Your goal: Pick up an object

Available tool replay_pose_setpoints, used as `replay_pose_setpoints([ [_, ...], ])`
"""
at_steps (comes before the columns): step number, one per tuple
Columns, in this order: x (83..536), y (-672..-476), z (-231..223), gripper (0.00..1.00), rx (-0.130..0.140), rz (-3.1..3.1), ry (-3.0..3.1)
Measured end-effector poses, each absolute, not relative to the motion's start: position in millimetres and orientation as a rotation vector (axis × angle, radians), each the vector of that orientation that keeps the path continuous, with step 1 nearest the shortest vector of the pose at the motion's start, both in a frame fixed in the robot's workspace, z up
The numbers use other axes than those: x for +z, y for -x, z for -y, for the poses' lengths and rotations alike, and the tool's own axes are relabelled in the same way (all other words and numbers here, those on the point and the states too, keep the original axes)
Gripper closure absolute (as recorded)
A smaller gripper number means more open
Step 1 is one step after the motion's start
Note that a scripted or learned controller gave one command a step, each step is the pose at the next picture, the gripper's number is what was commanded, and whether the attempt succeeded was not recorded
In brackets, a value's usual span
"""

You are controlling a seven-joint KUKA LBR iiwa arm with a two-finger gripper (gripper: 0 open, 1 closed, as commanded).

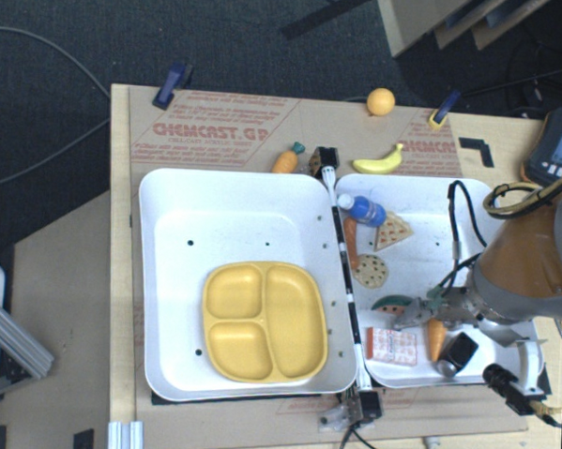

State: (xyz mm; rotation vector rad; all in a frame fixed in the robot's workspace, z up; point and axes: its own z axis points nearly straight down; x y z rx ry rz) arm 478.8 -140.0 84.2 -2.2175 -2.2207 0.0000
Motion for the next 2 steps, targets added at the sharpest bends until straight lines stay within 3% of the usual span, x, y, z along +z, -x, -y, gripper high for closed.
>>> replay_pose_setpoints([
  [1, 94.0, -478.9, 140.4, 1.00, 0.000, 2.220, 2.221],
  [2, 185.3, -535.7, 72.4, 1.00, -0.004, 2.225, 2.220],
])
